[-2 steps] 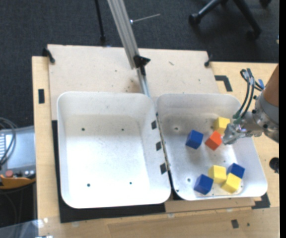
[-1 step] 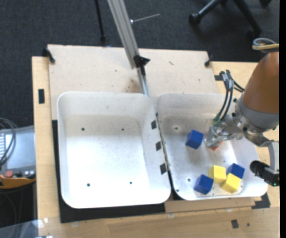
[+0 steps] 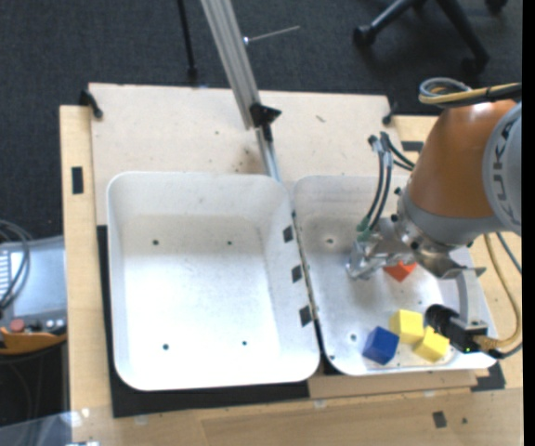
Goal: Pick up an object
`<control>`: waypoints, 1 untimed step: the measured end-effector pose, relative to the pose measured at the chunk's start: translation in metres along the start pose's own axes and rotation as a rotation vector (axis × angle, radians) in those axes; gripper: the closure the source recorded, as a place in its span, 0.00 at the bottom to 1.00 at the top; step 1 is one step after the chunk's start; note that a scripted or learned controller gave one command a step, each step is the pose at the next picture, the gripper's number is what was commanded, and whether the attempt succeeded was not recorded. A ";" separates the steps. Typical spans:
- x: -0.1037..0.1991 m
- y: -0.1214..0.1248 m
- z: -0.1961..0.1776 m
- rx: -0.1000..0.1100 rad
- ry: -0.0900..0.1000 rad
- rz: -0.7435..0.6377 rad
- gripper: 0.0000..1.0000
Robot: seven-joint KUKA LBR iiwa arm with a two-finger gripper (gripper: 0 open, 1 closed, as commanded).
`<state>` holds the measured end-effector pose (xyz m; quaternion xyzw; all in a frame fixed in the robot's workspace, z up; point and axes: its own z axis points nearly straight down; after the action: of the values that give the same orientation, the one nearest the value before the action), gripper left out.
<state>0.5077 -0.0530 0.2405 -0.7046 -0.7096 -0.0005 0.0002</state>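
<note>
The claw is down low inside the right bin, and whether it's released or clenched I cannot tell; the metal tips blur together against the white floor. Nothing is visibly caught in it. Just to its right, nearly touching, sits the orange block, half tucked under the wrist. That looks like the likeliest target. Further toward the near edge, below and to the right of the claw, a blue cube and two yellow blocks huddle close together, well clear of the tips. Away to the claw's left, past the divider, lies the left bin, both bins resting on the tabletop.

The danger here: the claw appears to sit beside the orange block rather than around it. Close now and it may pinch air, or nudge the block sideways under the wrist. The block being partly hidden makes the alignment hard to judge, and a grazing grip on one corner could let it slip on the lift.
</note>
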 end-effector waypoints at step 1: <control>0.063 -0.002 -0.002 0.001 0.002 -0.002 1.00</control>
<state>0.5056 0.0099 0.2422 -0.7039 -0.7103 -0.0009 0.0011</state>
